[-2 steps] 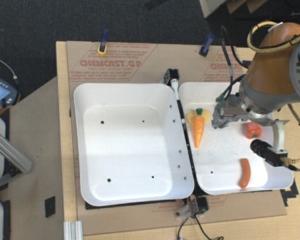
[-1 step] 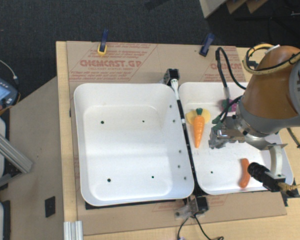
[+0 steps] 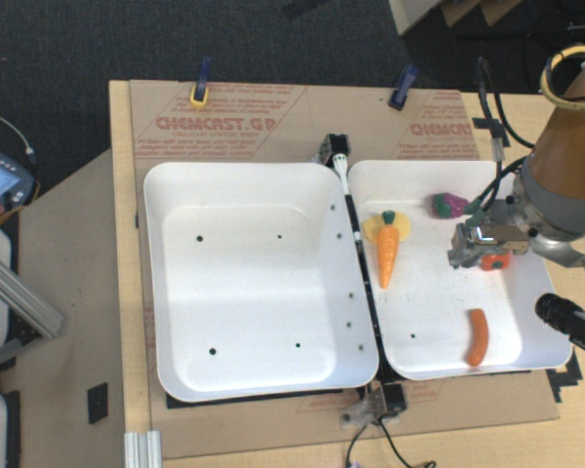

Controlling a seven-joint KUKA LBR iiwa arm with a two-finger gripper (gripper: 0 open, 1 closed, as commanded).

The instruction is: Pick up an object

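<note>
The pick is not done yet, as far as the view shows. The gripper (image 3: 473, 247) sits low at 3 o'clock in the right bin (image 3: 526, 359), just beside a small red-orange object (image 3: 495, 259); whether it pinches anything, I cannot tell. A carrot (image 3: 386, 252), a purple piece (image 3: 449, 204) at 1 o'clock and a sausage (image 3: 478, 337) at 5 o'clock lie loose.

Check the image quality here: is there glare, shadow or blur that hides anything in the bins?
Camera view: lighting is even and soft, with mild sheen on the left bin and no blown-out glare. The carrot and sausage are sharp. The end effector is slightly soft and covers part of a red item; faint shadows lie under the objects.
</note>
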